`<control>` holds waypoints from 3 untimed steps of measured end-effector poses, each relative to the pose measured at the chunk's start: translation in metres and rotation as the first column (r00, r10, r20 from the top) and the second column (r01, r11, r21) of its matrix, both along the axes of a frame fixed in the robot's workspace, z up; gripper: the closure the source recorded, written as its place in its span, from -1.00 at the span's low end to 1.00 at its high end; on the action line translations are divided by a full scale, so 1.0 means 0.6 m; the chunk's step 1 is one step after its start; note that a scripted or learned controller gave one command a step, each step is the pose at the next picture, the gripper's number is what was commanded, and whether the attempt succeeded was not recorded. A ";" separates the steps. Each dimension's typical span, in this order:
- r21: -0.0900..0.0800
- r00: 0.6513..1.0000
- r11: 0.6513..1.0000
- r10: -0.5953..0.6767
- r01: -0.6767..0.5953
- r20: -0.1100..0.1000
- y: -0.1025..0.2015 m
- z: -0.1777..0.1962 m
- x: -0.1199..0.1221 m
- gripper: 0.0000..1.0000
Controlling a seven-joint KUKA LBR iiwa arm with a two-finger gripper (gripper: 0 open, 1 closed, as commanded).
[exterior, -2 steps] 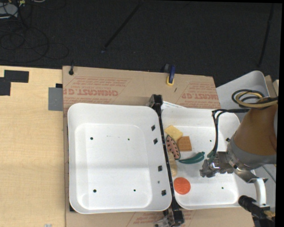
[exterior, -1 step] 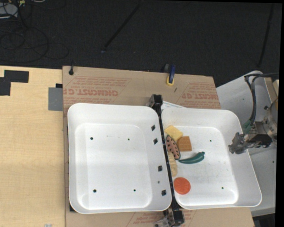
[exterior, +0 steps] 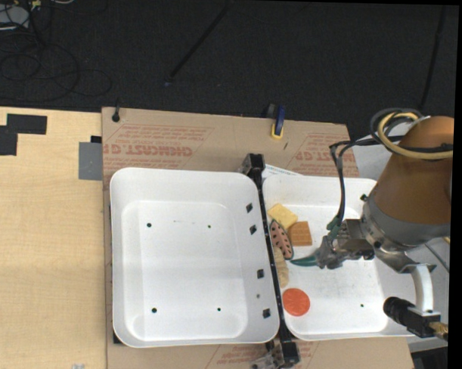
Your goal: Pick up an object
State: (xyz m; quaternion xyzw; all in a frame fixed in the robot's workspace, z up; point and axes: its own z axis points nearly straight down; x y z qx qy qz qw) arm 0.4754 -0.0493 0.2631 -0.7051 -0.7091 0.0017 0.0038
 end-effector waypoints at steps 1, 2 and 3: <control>-0.005 1.000 1.000 -0.003 0.003 0.014 -0.007 0.278 0.002 1.00; -0.002 1.000 1.000 -0.004 0.004 -0.006 0.022 0.040 0.035 1.00; -0.002 1.000 1.000 -0.005 0.005 0.003 0.085 0.013 0.000 1.00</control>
